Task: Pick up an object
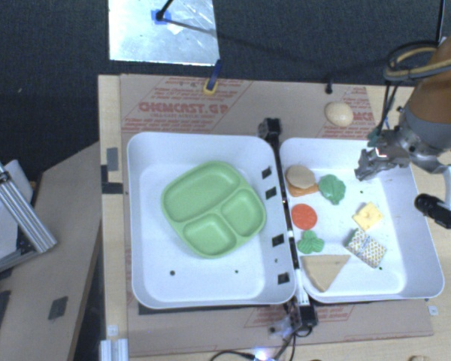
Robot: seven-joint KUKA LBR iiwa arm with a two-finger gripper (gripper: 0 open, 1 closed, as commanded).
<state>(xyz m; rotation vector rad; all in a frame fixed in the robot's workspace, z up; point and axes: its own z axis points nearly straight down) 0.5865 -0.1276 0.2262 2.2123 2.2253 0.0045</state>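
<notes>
Pincer [366,164] above right bin [417,224] (near green toy [332,188]).

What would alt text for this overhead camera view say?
A robot arm's tool hovers over the right bin, which holds toy food: a yellow cheese cube, an orange-red slice and green broccoli. The left bin holds a green divided plate.
</notes>
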